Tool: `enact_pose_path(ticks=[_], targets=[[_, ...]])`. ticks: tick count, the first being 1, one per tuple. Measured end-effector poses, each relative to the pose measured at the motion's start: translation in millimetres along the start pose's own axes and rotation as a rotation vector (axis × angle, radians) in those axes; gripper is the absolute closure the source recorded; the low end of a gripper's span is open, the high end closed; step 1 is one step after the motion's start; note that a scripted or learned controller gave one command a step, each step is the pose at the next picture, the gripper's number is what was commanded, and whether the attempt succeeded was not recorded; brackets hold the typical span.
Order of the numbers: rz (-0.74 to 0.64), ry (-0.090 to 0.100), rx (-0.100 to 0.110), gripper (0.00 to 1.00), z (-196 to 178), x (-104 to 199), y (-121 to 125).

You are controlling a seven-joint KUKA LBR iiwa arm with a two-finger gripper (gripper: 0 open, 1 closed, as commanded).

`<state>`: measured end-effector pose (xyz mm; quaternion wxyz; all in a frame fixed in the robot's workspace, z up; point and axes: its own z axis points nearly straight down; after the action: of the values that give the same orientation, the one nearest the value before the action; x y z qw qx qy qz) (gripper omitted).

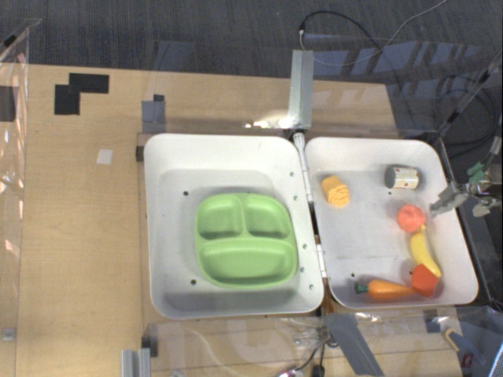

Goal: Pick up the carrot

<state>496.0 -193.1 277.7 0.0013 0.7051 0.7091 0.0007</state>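
Orange and tapered, the carrot lies on its side along the near wall of the right bin, its green stalk end pointing toward the divider between the bins and its thicker body running toward the near right corner. Its surface looks smooth and glossy, like a plastic toy. The far end of it touches or nearly touches a small red-orange piece tucked into that corner. Just above that piece, a yellow banana rests along the right wall, with a round pink-red fruit at its upper tip. Farther back in the same bin, a yellow corn cob sits near the divider, and a small grey and white can lies on its side near the far right corner. The left bin holds a green divided plate with three compartments. The gripper hangs at the right edge of the right bin, outside its wall and well apart from the carrot; whether it is apart or together cannot be told from this angle.
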Motion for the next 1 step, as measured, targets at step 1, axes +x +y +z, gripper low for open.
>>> enact_pose_path(ticks=[1], targets=[[0.123, 0.002, 0.005, 0.00, 157.2, 21.5, 1.5]])
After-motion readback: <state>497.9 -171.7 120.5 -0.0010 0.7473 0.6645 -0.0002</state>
